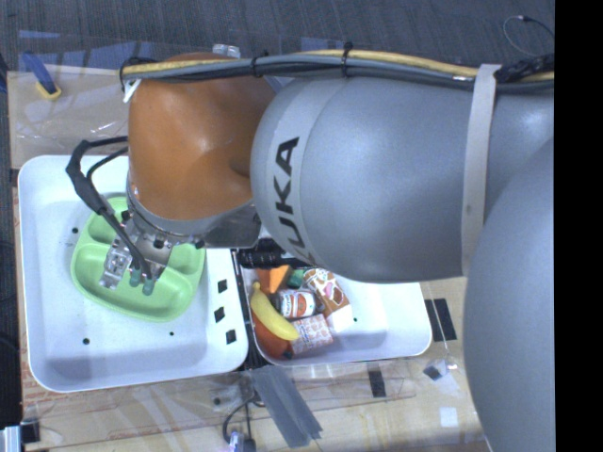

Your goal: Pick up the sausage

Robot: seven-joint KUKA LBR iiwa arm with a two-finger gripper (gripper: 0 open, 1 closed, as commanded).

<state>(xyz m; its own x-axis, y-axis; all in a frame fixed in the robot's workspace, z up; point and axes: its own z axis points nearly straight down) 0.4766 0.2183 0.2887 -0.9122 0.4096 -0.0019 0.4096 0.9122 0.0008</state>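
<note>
So the sausage: my best guess is the reddish-brown curved thing [267, 345] tucked right under the banana [268, 316], touching it along its lower edge. Most of it is buried, so I can't swear that's what it is.

If it is, I'd expect it to be light, a bit soft or rubbery, with a smooth rounded skin that likes to roll or squirt out of a pinch. I'd take it across the middle of its length, squeezing the narrow way, not by an end. The trouble is that the banana lies on top of that middle, so the exposed bit below the banana is probably the only honest place to grab.

The gripper [132, 273] is well to the left of the banana, across the wall between the bins, hanging over a green dish [174, 295]. Whether it's open or closed I can't tell; the angle and blur eat it. Nothing is visibly held.

Head count:
- bins: two, the left bin [38, 281] and the right bin [396, 328], which holds the banana
- green dish: one
- banana: one
- sausage candidate: one
- small can [300, 303]: one, just right of the banana
- orange wedge-ish thing [274, 278]: one, just above the banana
- packets: looks like two, one [314, 332] to the banana's lower right, one [330, 288] to its upper right

The arm [377, 177] covers everything further above the banana, so there could be more.
</note>
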